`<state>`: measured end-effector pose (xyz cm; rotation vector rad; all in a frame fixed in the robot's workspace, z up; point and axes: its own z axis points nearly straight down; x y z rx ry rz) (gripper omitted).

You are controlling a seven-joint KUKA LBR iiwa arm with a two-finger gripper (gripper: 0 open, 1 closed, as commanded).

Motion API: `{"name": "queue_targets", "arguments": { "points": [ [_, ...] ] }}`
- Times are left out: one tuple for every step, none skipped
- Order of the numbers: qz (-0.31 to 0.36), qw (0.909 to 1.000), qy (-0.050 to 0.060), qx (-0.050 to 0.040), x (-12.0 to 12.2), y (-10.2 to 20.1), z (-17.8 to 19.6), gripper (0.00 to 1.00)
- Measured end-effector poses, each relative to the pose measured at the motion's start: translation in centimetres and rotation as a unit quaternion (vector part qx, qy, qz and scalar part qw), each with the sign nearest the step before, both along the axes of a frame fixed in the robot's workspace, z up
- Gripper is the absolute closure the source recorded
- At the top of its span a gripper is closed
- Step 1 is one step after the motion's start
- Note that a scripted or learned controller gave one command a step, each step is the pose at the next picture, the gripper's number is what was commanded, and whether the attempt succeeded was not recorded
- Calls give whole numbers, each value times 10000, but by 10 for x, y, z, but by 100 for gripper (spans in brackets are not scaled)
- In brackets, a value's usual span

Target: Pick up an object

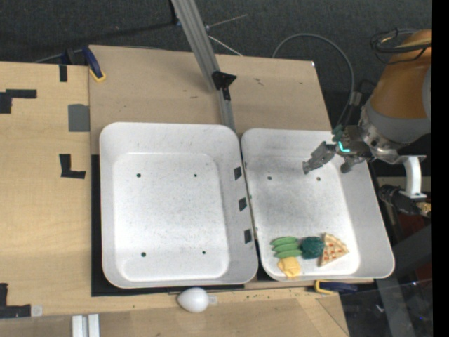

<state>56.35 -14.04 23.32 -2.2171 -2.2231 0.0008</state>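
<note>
The desk (pixel 280 90) holds two white bins. In the right bin (pixel 295 202), the hand (pixel 328 158) hangs open and holds nothing. The toy foods (pixel 309 250) sit bunched far away by the near edge, so it might grab two, or none.

Arm (pixel 400 97) cut off at right edge; claw (pixel 330 159) fingers indistinct.

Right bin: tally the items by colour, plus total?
Green: 2, the pea pod and the broccoli
Yellow: 1, the yellow piece
Orange: 1, the pizza slice
Total: 4, bunched at the near end of the right bin
</note>
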Motion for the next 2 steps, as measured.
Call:
{"name": "queue_targets", "arguments": {
  "points": [
    [-11,10000,28,-6,0,-6,-63,0],
    [-7,10000,29,-4,-8,-1,-109,0]
  ]
}}
